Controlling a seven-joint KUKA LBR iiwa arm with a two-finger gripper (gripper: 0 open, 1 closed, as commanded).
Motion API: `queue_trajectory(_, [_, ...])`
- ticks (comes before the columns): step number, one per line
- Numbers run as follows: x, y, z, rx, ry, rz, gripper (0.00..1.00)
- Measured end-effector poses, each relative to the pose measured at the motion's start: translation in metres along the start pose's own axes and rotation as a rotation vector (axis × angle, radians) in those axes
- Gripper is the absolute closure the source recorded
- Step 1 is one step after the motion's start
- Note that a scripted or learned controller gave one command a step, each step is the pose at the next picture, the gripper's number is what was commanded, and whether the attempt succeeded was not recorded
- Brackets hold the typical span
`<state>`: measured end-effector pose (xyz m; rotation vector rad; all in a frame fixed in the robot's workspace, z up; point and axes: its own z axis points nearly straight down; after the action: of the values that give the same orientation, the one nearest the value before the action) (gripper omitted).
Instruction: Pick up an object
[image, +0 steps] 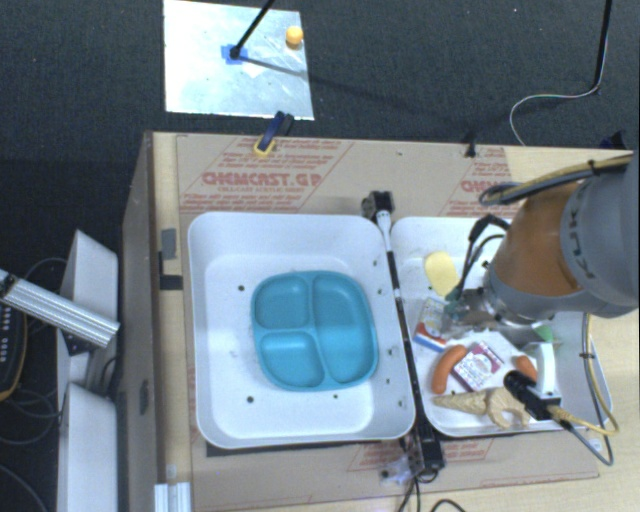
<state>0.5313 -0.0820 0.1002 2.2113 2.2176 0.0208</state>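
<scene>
**A:** How far along is the pick judged to be?

**B:** Nothing is seen held. The arm (560, 250) is reached over the right bin (420, 236), and the gripper (462, 312) is set low among the things there, over a wrapper (432, 332). Contact cannot be made out, and whether the gripper is open or closed cannot be told. The grasp and the lift are judged not yet done.

**A:** What is laid out?

**B:** In the left bin (215, 300) a blue plate (313, 330) is seen, well apart from the gripper. In the right bin a cone (485, 404) is laid along the near edge. A sausage (447, 368) is set just beside a packet (478, 366), and a yellow piece (440, 268) lies nearer the far wall.

**A:** What room is left for moving?

**B:** Little is offered sideways. The wrapper is placed near the wall shared by the bins, so a closing stroke toward the left is likely to be cramped there. The sausage and the packet are crowded just below the gripper. Open floor is seen between the yellow piece and the far wall. A straight lift is judged the clearest way out.
</scene>
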Motion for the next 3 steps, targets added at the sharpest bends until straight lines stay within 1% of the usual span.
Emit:
queue_trajectory(1, [-0.001,0.0,0.0,-0.001,-0.001,0.0,0.0])
queue_trajectory(2, [-0.005,-0.039,0.014,0.011,-0.003,0.001,0.0])
queue_trajectory(3, [-0.004,-0.038,0.005,0.011,-0.002,0.0,1.0])
